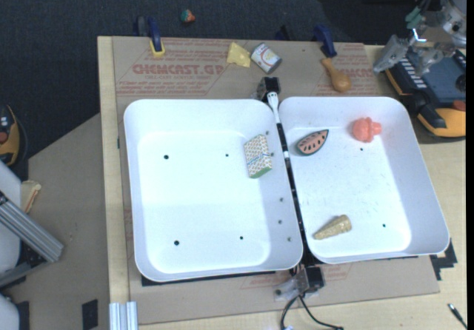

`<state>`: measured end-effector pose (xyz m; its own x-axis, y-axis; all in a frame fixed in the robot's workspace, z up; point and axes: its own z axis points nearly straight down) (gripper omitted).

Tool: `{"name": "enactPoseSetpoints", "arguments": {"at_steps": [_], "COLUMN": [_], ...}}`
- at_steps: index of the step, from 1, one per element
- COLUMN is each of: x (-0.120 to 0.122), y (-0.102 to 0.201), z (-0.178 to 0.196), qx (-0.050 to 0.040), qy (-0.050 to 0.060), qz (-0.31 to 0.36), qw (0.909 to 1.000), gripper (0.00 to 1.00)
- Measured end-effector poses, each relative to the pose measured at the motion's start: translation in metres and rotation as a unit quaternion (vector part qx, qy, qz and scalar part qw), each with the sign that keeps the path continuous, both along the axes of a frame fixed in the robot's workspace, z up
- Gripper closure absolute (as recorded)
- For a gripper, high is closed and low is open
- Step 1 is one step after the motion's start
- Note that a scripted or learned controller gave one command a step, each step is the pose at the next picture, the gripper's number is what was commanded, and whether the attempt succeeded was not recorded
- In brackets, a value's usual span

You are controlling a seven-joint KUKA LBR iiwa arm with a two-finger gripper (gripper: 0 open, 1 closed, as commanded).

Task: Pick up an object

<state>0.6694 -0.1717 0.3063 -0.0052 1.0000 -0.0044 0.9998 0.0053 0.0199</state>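
Bins side by side, gripper (415,38) parked off the bench's far right corner; we cannot tell its state.
Right bin (422,173) holds orange lump (364,129), watermelon slice (312,142), cone (332,228); left bin (141,173) holds patterned block (258,155) by the divider. We see nothing crowding them.

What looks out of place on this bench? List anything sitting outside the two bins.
Three small items lie on the brown board behind the bins rather than in them: a yellow wedge, a small white carton tipped beside it, and a tan pear-shaped piece near the right bin. A tiny colourful object sits on the dark floor beyond the board.
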Motion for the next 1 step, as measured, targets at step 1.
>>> {"name": "enactPoseSetpoints", "arguments": {"at_steps": [1], "x": [-0.0019], "y": [0.1354], "z": [0.0180], "qx": [0.0038], "qy": [0.007], "qz": [0.004], "qw": [1.0000], "gripper": [0.00]}}
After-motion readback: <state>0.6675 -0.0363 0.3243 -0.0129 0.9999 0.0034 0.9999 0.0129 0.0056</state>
